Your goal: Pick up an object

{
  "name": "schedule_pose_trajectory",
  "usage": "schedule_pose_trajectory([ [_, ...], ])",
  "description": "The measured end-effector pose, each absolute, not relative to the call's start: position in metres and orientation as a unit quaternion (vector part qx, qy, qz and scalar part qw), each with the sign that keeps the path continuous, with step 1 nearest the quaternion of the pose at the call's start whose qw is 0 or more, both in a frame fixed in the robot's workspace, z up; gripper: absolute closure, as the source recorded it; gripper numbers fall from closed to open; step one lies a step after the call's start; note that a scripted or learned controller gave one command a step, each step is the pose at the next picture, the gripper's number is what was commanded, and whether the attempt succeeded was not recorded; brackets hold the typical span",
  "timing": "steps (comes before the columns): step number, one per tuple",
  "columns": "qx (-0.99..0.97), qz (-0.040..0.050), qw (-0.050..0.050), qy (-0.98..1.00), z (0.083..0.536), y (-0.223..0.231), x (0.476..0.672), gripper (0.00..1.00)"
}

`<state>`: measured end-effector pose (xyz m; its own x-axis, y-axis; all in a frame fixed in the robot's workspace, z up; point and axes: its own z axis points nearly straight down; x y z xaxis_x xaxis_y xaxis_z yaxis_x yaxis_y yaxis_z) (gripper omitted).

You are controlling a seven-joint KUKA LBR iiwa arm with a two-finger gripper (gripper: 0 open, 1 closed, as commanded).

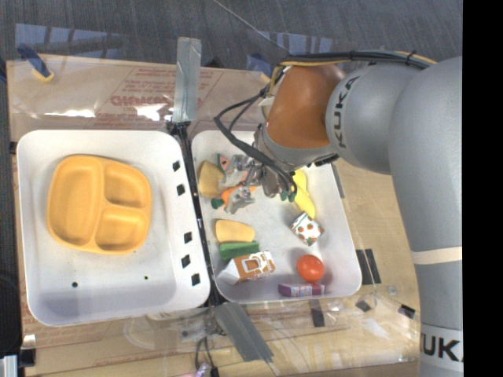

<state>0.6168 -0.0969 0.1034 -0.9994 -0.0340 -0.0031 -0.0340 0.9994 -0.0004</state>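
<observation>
Banana (303, 198) lies just right of tool (250, 181).

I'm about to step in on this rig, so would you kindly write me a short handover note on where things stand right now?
Gripper: down in the upper part of the right bin, over a small clutter of toy pieces; no object seen held.
Right bin also holds: a banana, a tomato, a small red and white carton, a yellow wedge, a green piece, an orange and white box and a purple pack.
Left bin: a yellow divided plate.
Done: arm positioned in the right bin.
Left: grasp an object and lift it.
</observation>
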Motion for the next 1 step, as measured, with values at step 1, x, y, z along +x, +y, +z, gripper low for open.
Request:
schedule_pose_trajectory([
  [1, 0.056, 0.0004, 0.008, 0.998, 0.2459, -0.0404, 0.6441, 1.00],
])
